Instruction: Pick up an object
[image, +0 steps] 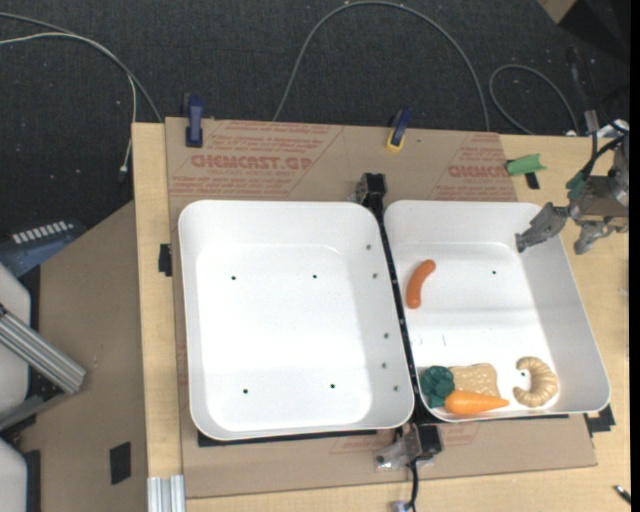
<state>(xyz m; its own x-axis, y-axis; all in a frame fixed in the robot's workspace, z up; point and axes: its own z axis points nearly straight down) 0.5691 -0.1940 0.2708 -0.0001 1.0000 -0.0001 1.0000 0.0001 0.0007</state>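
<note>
The right bin (560, 300) holds several toy foods. An orange sausage-shaped piece (420, 283) lies near its left wall. Along the front wall sit a dark green piece (436, 381), a tan cracker-like piece (475, 377), an orange carrot (474, 403) and a tan croissant (536, 381). My gripper (562, 232) hangs over the bin's far right corner, well away from all of them. It is open, with one finger (537, 227) slanting over the bin and nothing between the two.
The left bin (290, 320) sits beside the right one, joined by a black clip (372, 187) at the back. Blue (193, 118) and yellow (398, 130) clamps hold the cardboard sheet. Cables run behind the bench.
</note>
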